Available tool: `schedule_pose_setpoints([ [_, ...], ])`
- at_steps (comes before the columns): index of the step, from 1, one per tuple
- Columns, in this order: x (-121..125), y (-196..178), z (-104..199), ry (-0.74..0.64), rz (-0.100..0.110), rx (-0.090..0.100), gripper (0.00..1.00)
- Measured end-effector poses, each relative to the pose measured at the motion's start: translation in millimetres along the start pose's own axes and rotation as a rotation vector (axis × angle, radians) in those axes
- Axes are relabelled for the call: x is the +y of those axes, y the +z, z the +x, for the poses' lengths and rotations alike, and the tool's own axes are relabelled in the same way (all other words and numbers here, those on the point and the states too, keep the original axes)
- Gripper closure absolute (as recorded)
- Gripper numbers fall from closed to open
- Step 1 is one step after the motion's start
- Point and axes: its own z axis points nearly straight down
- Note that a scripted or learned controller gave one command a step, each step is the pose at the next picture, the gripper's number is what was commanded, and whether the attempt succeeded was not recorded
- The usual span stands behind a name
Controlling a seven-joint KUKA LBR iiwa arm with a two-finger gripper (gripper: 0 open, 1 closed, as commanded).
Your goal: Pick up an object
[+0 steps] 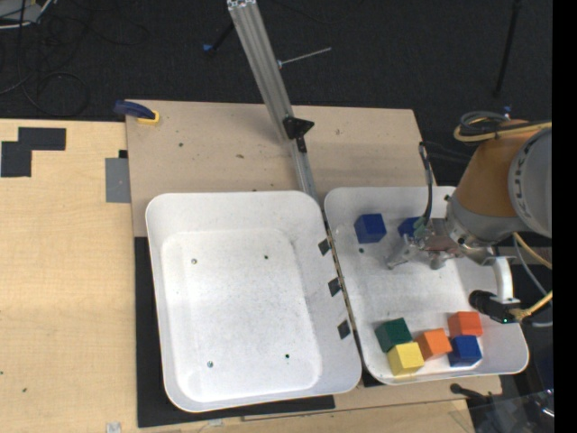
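Observation:
My gripper is low in the right bin, near its back middle, and stands open with only bare bin floor showing between its fingers. A blue cube lies just to its left. A second blue object peeks out right behind the gripper, partly hidden by it. In the bin's front right corner sits a cluster of cubes: green, yellow, orange, red-orange and blue.
The left bin adjoins the right one, with black clips along the shared rim. A slanted aluminium rail rises behind the bins. The grey and orange arm overhangs the right bin's far right side.

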Motion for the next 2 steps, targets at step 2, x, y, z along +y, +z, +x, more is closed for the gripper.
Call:
schedule_pose_setpoints([
  [2, 2, -54, 2, -0.004, -0.003, -0.001, 1.0],
])
